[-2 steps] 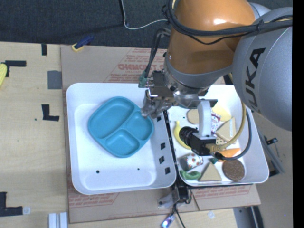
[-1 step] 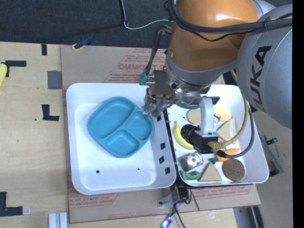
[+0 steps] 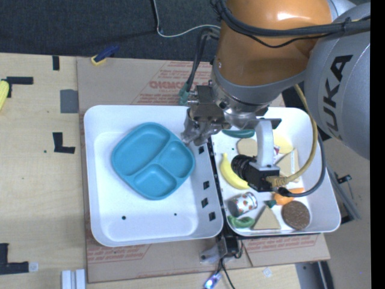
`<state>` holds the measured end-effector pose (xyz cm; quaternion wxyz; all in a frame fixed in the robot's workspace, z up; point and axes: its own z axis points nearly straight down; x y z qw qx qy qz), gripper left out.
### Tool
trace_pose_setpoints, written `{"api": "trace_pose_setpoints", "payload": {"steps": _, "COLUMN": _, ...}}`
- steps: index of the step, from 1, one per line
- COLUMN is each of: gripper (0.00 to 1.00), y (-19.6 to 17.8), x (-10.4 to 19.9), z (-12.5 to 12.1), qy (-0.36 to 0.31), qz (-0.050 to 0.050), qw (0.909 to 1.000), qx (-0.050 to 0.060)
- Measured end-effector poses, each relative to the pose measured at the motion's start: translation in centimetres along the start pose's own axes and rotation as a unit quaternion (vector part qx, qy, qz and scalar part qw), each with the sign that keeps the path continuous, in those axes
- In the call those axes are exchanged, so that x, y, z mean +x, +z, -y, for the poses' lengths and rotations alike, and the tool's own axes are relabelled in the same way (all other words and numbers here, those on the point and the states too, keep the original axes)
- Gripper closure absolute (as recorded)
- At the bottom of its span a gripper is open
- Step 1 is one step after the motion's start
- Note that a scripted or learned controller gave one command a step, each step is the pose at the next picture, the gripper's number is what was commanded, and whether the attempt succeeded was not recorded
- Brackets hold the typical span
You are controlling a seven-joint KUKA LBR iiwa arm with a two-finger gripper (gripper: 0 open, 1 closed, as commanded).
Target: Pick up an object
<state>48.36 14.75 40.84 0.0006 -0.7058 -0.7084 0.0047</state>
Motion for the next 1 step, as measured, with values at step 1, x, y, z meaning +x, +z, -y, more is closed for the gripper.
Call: {"api": "trace_pose_setpoints", "payload": {"steps": 1, "gripper": 1.0, "y": -0.93, "x": -0.01, "z": -0.01, "qy": 0.0, "qz": 0.001, "qw": 1.0, "qx": 0.001}}
